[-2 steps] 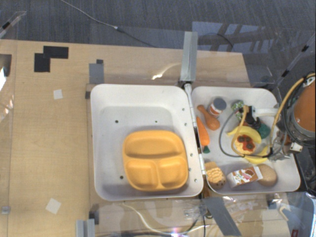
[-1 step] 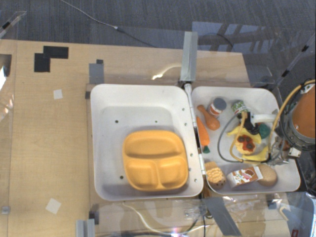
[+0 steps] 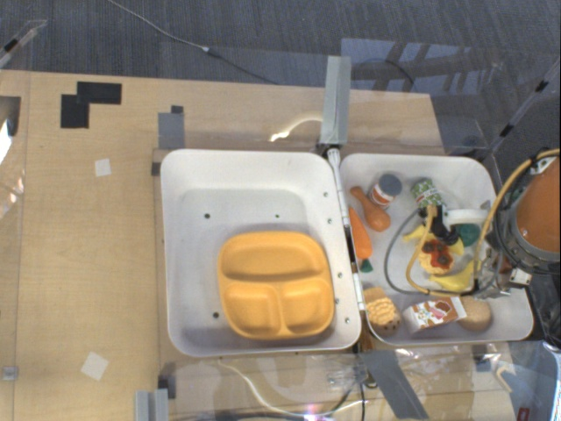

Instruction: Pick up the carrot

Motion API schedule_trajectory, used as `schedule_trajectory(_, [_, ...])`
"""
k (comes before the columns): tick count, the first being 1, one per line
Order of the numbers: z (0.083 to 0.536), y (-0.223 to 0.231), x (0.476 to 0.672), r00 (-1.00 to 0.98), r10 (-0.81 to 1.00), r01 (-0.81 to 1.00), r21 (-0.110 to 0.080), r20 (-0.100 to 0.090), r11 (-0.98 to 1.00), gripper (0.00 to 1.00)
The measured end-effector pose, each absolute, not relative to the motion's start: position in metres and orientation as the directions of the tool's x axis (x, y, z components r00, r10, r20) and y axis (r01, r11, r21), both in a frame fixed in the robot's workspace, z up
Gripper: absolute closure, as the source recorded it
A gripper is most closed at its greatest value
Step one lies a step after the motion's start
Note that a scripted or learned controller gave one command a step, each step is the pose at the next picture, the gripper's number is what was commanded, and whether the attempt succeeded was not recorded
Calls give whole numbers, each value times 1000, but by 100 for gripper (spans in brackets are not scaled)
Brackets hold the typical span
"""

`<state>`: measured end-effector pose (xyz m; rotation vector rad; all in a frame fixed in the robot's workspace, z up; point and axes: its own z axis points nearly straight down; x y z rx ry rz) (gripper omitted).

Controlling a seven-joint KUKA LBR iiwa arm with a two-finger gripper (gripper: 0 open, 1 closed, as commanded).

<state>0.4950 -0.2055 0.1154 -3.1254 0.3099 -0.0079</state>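
Observation:
The carrot (image 3: 358, 234) is an orange stick with a green end. It lies lengthwise along the left wall of the right bin (image 3: 517, 327), close to the divider between the bins. The arm (image 3: 536, 224) comes in from the right edge, its orange band above the bin's right wall. My gripper (image 3: 488, 274) hangs low at the right side of that bin, beside a banana (image 3: 450, 281) and well to the right of the carrot. Nothing from the bin can be seen in the gripper.
The right bin also holds an orange drumstick (image 3: 372, 211), a small can (image 3: 386, 187), a green bottle (image 3: 426, 192), a red and yellow toy (image 3: 438, 253), a waffle (image 3: 383, 310), a carton (image 3: 435, 313) and a potato (image 3: 476, 315). A yellow divided plate (image 3: 276, 284) lies in the left bin (image 3: 193, 191).

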Motion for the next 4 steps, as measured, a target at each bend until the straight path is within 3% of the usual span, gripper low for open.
schedule_trajectory(1, [114,-201,497,980,-197,-197,-2,4,-980,100])
schedule_trajectory(2, [159,-116,496,981,-194,-194,-5,5,-981,100])
schedule_trajectory(3, [256,-95,502,980,-199,-199,-3,10,-980,100])
schedule_trajectory(4, [185,-145,497,980,-201,-201,-3,-3,-980,100])
